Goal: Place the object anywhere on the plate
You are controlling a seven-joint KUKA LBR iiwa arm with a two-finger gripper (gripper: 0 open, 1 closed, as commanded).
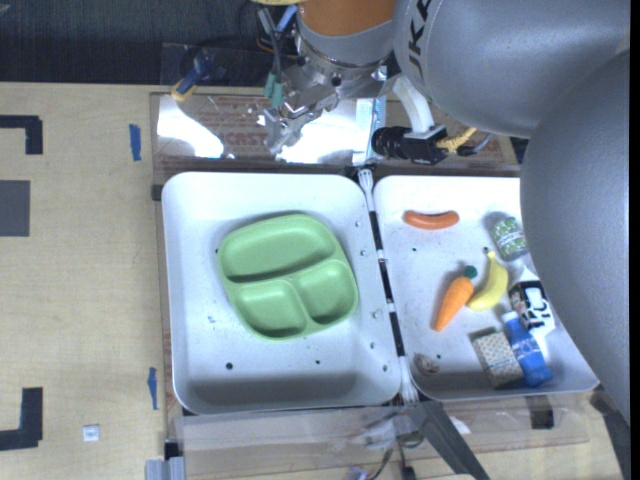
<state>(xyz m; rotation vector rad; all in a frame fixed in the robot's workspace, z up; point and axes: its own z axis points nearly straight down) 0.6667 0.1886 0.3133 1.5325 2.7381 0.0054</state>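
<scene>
The green plate (287,273) sits in the left bin (195,298) (carrot (452,301) in the right).

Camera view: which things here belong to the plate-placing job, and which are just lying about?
Job in hand:
- green divided plate, in the left bin
- hand, up beyond the bins

Lying about in the right bin (any one might be the object to place):
- sausage
- carrot
- banana
- blue bottle
- brown block

Pale bench (80,298) — left bin (190,298), right bin (420,268)
</scene>
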